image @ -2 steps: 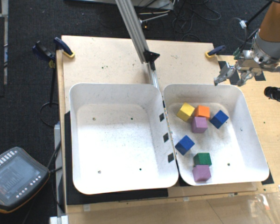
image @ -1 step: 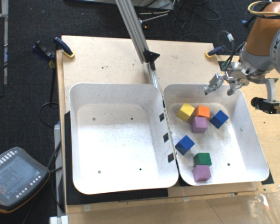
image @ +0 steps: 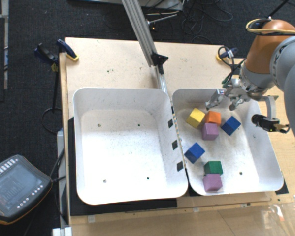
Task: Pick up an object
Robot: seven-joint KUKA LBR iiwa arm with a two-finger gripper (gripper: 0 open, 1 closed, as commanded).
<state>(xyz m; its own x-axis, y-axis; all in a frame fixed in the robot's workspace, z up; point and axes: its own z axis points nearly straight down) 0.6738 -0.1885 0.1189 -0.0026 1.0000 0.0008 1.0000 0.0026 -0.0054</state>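
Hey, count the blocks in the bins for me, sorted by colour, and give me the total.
Purple: 2
Blue: 2
Yellow: 1
Orange: 1
Green: 1
Total: 7 blocks, all in the right bin.

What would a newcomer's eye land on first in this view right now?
Probably the cluster of small coloured cubes in the right white bin: a yellow cube, orange cube and purple cube bunched together, with a blue cube alongside. Next, the grey arm with its orange band, its gripper hovering just above that cluster.
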